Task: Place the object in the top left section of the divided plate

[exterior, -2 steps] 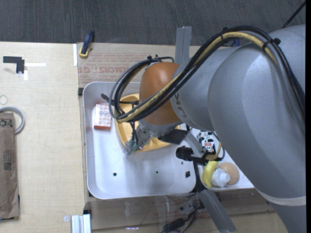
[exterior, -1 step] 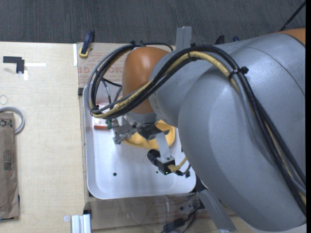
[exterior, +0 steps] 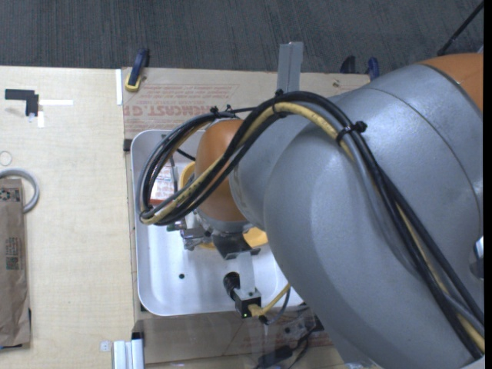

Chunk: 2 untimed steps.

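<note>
Camera view from above: the grey arm [exterior: 361,229] (huge from here) covers most of the bench, its black and yellow cables [exterior: 201,177] looping over the orange band [exterior: 223,156] directly above the claw [exterior: 223,244]. Whether the claw is apart or together I cannot tell; the wrist hides it. It hangs inside the white bin [exterior: 165,283]. A yellow thing [exterior: 257,238] peeks out just right of the claw, mostly hidden. A red-and-white packet [exterior: 160,184] lies left of it. Beyond the claw sit printed cardboard [exterior: 192,98] and a blue clamp [exterior: 138,68].
</note>
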### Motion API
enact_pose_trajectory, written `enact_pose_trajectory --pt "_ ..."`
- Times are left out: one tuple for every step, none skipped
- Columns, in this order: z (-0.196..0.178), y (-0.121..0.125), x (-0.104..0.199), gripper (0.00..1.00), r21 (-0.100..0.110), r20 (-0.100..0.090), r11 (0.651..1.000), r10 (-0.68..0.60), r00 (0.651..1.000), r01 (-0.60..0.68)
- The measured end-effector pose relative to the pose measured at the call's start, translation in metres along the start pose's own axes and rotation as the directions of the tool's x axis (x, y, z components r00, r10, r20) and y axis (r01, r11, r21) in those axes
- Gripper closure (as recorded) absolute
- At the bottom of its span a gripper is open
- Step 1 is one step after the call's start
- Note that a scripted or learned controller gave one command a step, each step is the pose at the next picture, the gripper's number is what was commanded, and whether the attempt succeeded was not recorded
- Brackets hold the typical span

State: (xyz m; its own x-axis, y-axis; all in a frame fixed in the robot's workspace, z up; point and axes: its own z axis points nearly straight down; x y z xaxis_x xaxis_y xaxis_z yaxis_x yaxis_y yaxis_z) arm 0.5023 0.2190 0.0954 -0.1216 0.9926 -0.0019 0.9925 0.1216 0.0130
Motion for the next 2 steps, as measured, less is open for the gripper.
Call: enact_pose_trajectory --pt "0.004 0.116 -0.005 1.0 0.018 -0.011 0.998 -0.052 0.999 0.052" --pt "0.003 0.139 -0.006 1.0 0.025 -0.007 0.978 0.208 0.978 -0.208"
